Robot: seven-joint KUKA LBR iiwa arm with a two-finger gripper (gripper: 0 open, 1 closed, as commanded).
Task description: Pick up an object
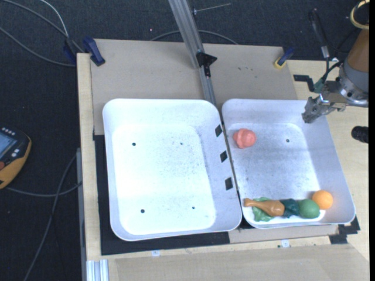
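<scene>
The jaws' set, spread or pressed together, could not be told: the gripper (314, 108) appeared as a small dark shape at the end of the arm, and nothing was seen between the jaws. You would have found them above the far right corner of the right bin (281, 168), near its rim.

The candidates for picking lay apart from the jaws. A pink ball (245, 137) sat alone on the bin floor, to the view's left of the jaws and a little nearer the camera. Well apart from the jaws, along the bin's near wall, an orange ball (322, 199), a green ball (309, 209) and a brown drumstick-shaped toy (265, 204) were packed close together, with a darker green piece (289, 207) between toy and green ball; what that piece was could not be made out. The left bin (158, 157) lay farther off, beyond the pink ball.

Risks, as a judgement:
- A straight descent from this position would likely have closed on bare floor or struck the rim, since no object lay under the jaws.
- The pink ball, being round and free, could have rolled away if one jaw touched it first.
- In the near cluster, the jaws might have landed on two items at once or pushed them against the wall, yielding a weak pinch and a drop on lifting.
- You should have checked for an object between the jaws before counting any lift as a success.
</scene>
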